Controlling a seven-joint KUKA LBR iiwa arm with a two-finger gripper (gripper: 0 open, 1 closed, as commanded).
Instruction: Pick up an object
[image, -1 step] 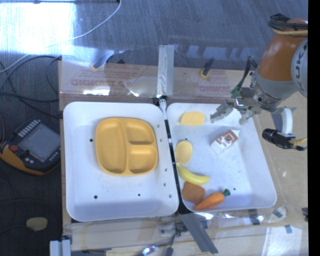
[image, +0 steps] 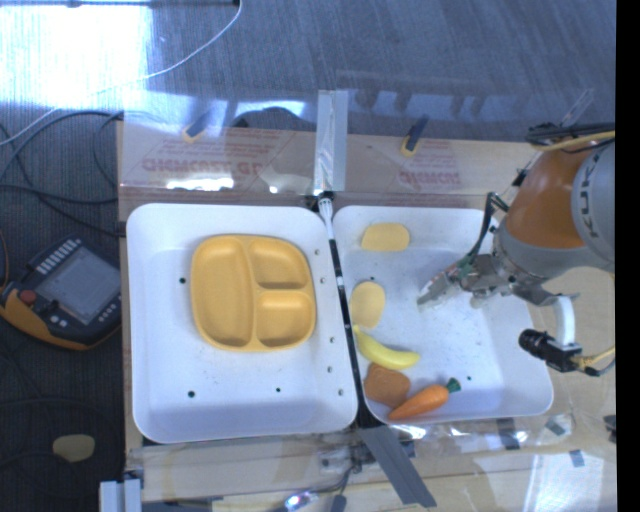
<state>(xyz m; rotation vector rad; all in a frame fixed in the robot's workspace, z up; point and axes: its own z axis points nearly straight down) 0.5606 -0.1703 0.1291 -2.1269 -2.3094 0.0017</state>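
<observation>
**Robot arm reaches into the food bin**

The gripper (image: 432, 292) hangs over a bare patch of the right bin (image: 500, 395). Its thin metal fingers point toward the other bin. I cannot tell if they are apart or together, and I see nothing between them. The arm (image: 560, 215) behind it is grey and round, with a shiny orange band.

The right bin is white, smooth and shallow, with tiny dark specks on its floor. Toy food lies along the side of it that is far from the arm. A pale yellow round piece (image: 385, 237) lies near the bin's top corner. Another pale yellow piece (image: 367, 303), shaped like an egg, lies lower down, close to the bin's wall. Just below that is a banana (image: 385, 350), curved and bright yellow. Under the banana is a brown lump (image: 386, 383) that looks smooth and round. Touching the lump is a carrot (image: 422, 400), orange and pointy, with a small green top.

Next to the right bin is the left bin (image: 160, 400), also white. A yellow plastic tray (image: 252, 290) lies flat in its middle. The tray has rounded corners and three hollow parts.
</observation>
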